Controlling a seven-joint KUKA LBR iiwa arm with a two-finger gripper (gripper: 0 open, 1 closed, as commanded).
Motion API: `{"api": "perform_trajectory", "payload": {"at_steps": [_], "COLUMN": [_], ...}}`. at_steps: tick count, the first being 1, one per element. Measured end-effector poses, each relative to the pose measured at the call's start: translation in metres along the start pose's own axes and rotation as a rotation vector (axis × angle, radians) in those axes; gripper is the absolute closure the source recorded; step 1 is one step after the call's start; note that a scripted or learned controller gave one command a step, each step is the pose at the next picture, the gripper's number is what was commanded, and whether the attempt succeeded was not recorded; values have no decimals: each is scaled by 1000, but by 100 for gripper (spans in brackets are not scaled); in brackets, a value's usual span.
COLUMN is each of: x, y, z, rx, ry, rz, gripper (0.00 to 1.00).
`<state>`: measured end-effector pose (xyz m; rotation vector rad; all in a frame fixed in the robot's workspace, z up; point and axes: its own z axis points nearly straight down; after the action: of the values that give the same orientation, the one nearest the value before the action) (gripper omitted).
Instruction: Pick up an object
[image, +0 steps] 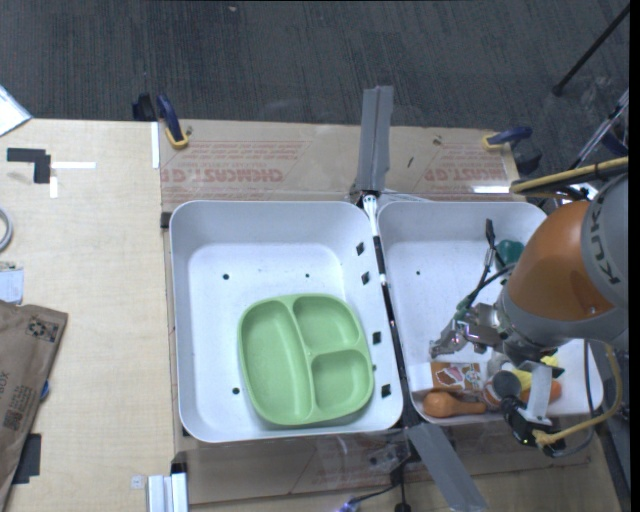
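Observation:
My gripper (452, 338) hangs low in the right bin (430, 240), reaching in from the right under the orange band of the arm (555, 275). Just below it lies a red and white packet (457, 377). An orange pear-shaped object (446, 403) rests against the bin's front wall. A yellow item (507, 382) shows partly under the arm's wrist. A teal object (512, 249) peeks out behind the arm at the bin's right side. Whatever sits right under the gripper tip is hidden.
The left bin (200, 300) holds a green divided plate (305, 357) in its front half. A grey divider post (375, 140) stands between the bins at the back. Cardboard lines the bench behind both bins.

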<state>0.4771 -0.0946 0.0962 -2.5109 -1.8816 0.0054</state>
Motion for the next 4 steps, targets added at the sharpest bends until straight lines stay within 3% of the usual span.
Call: {"api": "perform_trajectory", "payload": {"at_steps": [1, 2, 3, 4], "x": [-8, 2, 1, 1], "y": [2, -1, 0, 0], "z": [5, 5, -3, -3], "rx": [-2, -3, -2, -2], "ry": [0, 0, 0, 0], "rz": [-155, -202, -197, -198], "gripper": [0, 0, 100, 0]}}
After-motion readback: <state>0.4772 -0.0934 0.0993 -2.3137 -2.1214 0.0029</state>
